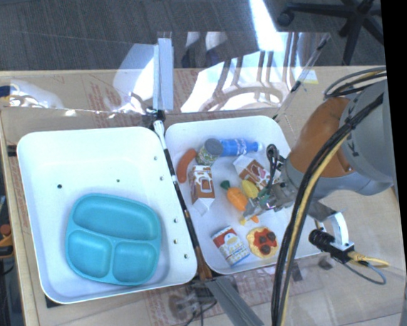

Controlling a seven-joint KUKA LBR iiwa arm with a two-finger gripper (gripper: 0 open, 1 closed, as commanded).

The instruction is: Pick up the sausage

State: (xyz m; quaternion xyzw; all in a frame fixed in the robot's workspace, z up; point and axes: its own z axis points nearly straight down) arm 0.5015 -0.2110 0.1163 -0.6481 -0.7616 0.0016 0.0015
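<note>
A: Reading labels first: the small cartons (201, 182) and (229, 245) carry red-and-white print, too small to make out. The blue bottle (236, 147) likewise.

B: Gripper (266, 200)?

A: Low over the right bin (275, 127), near the corn (250, 188) and carrot (236, 198). Whether it is spread or pinched, I cannot tell; dark hardware and cables blur it.

B: Sausage (182, 166)?

A: Reddish-brown, lying in the right bin's upper left, close to the divider wall, just beside the upper carton. Long axis runs diagonal, upper end toward the back right, lower end toward the front left. Apart from the gripper.

B: Left bin (37, 149)?

A: Holds a teal divided tray (112, 238).
</note>
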